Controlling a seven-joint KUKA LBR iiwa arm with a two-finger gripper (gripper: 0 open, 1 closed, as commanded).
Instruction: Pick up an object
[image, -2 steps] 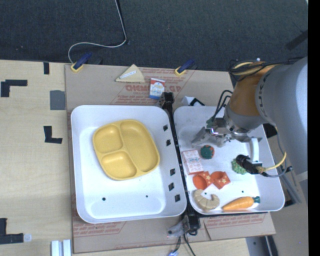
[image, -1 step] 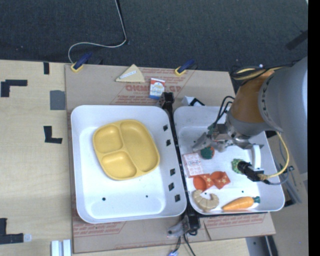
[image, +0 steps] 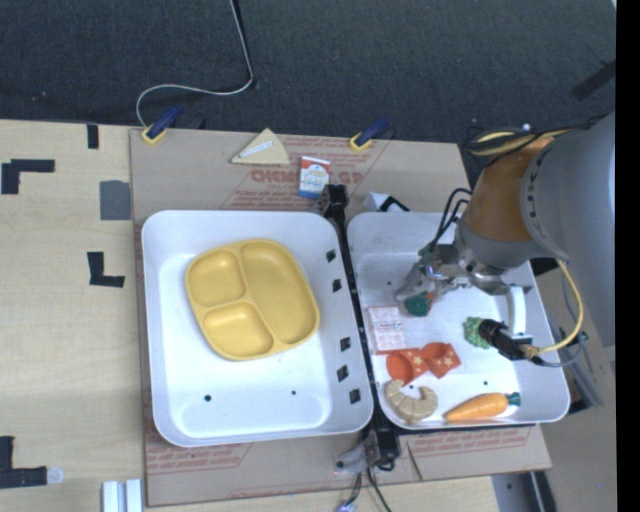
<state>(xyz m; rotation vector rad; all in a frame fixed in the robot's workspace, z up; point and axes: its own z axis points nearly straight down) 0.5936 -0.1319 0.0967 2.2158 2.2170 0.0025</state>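
My gripper (image: 428, 283) hangs low over the upper middle of the right bin (image: 400, 235), below the grey arm and its orange band. A small teal-green object (image: 415, 303) lies right at the gripper's tip, touching it or just under it. Further down the same bin lie a white card with red print (image: 385, 325), a red piece (image: 425, 360), a green broccoli-like piece (image: 478, 331), a tan twisted pastry (image: 412, 401) and an orange carrot (image: 480, 406).
The left bin (image: 170, 300) holds a yellow divided plate (image: 250, 297). Behind the bins a small red and white carton (image: 314, 177) and a tan wedge (image: 262, 149) sit on the cardboard. The arm's cable (image: 555, 345) loops along the right bin's right side.
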